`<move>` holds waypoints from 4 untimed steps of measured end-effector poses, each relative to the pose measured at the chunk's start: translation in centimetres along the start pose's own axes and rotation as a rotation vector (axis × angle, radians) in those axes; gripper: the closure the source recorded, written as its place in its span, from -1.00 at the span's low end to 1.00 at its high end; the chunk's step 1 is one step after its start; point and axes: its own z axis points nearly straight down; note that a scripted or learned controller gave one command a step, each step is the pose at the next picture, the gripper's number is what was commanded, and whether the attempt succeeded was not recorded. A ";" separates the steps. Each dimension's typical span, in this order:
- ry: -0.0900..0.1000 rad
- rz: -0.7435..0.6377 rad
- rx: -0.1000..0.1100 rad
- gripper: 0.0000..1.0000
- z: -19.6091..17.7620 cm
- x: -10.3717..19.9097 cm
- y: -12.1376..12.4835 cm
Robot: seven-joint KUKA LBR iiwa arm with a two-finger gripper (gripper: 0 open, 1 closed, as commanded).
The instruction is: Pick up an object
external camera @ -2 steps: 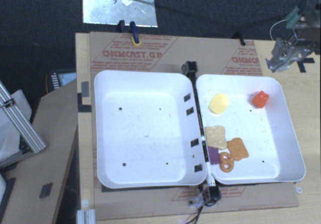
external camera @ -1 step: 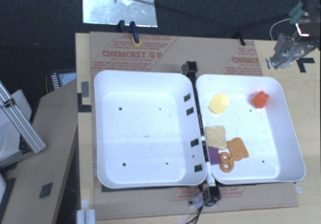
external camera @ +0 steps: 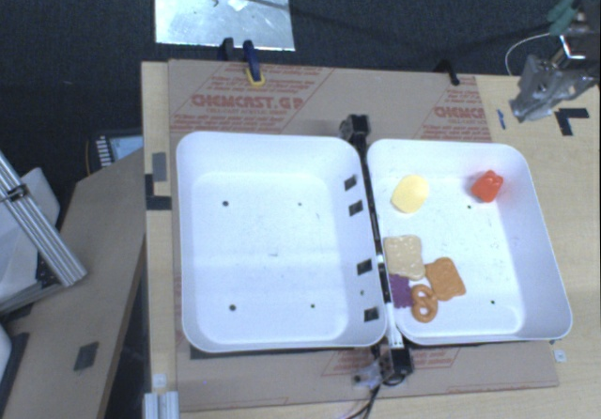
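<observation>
Up at about two o'clock, near the frame's edge, the gripper [external camera: 554, 86] hangs over the dark floor beyond the worktop [external camera: 310, 88], well apart from both bins; it is small and blurred against cables, and whether its fingers are spread or closed I cannot tell. Nothing can be seen held in it.

Two shallow white bins sit side by side, touching along a dark clipped seam. Inside the right bin [external camera: 535, 314], a pale yellow round piece [external camera: 409, 193] lies at roughly eleven o'clock, and a red-orange lump [external camera: 486, 185] at one o'clock, possibly a toy pepper, though the view is too coarse to be sure. Toward seven o'clock a cluster crowds the seam: a beige toast-like slice [external camera: 404, 255], an orange-brown slice [external camera: 446, 278] just beside it, a small pretzel [external camera: 423, 303] touching that slice's lower edge, and a purple piece [external camera: 399, 290] partly hidden under the beige slice.

The left bin [external camera: 197, 314] shows bare white floor with a few dark specks.
</observation>
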 end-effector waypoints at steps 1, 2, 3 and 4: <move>0.000 -0.004 -0.003 1.00 -1.1 0.0 0.1; 0.001 -0.009 -0.006 1.00 -2.2 0.0 0.1; 0.001 -0.013 -0.008 1.00 -3.3 0.1 0.2; 0.002 -0.017 -0.012 1.00 -4.4 0.1 0.2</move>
